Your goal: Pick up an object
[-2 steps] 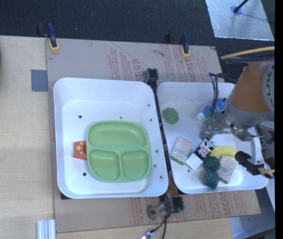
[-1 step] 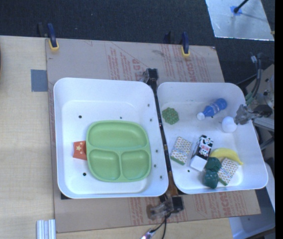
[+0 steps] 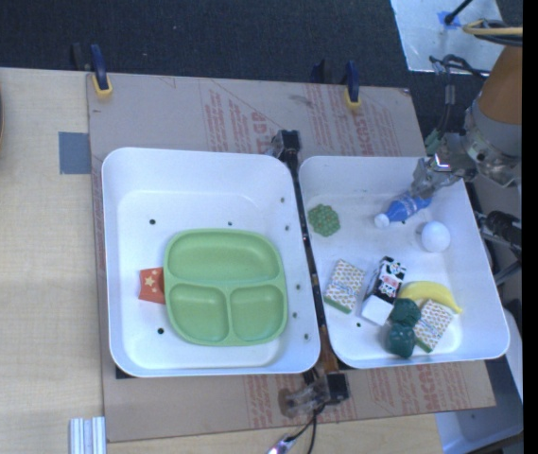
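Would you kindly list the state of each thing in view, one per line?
Gripper: over right bin's far edge, by the bottle.
Blue bottle: lying on its side.
White ball: resting loose.
Banana: lying flat.
Cow-print carton: lying flat.
Green divided plate: flat in left bin.
Red card: beside the plate.

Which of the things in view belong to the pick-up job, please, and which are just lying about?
Job:
tool at the right bin, blue bottle beside it, white ball, banana, green disc, patterned blocks, cow-print carton, dark green toy.

Lying about:
green divided tray, orange card in the left bin, clamps.
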`<state>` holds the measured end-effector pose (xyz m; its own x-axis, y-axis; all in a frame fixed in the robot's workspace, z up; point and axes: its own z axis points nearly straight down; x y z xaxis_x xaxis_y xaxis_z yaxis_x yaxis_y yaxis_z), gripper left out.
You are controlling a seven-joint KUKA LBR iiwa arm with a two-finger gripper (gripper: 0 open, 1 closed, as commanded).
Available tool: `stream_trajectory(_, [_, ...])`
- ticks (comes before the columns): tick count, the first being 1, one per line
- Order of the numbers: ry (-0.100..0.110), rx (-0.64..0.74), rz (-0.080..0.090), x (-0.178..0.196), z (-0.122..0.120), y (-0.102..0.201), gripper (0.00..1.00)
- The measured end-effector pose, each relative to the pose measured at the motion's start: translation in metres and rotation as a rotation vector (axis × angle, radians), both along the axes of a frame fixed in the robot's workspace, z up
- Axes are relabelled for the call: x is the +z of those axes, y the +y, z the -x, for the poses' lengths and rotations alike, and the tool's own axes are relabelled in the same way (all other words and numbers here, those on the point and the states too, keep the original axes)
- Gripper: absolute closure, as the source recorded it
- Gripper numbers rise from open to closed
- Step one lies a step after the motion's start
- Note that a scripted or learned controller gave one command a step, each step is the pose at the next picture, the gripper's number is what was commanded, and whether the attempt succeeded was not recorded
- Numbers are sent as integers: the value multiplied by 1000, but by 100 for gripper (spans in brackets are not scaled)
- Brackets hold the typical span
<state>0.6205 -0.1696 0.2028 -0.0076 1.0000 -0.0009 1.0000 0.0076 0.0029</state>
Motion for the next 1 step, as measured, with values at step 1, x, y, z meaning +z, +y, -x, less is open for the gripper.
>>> stream_trajectory(1, [5, -3, -1, -1, 3, -2, 0])
